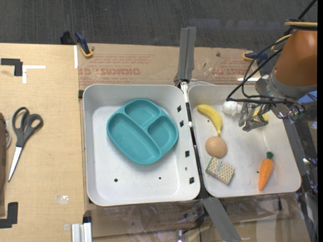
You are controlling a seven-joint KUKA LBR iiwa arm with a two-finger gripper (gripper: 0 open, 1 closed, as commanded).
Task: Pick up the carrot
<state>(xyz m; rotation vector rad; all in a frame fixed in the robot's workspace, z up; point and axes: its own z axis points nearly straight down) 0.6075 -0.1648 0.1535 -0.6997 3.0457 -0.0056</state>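
The grey arm with its orange band (pixel 302 54) is cut off by the frame's right edge. A small white object (pixel 230 108) lies partly hidden behind the metal pincer (pixel 251 120), whose finger position is unreadable amid dangling cables.

The left bin (pixel 96 150) holds a plate (pixel 143 130) at its centre. In the right bin (pixel 290 150), the banana (pixel 212 117) lies upper left, the egg (pixel 216 146) below it, the sponge (pixel 220 171) lower still, and the carrot (pixel 265 171) lower right. Scissors (pixel 21 135) lie at frame left.
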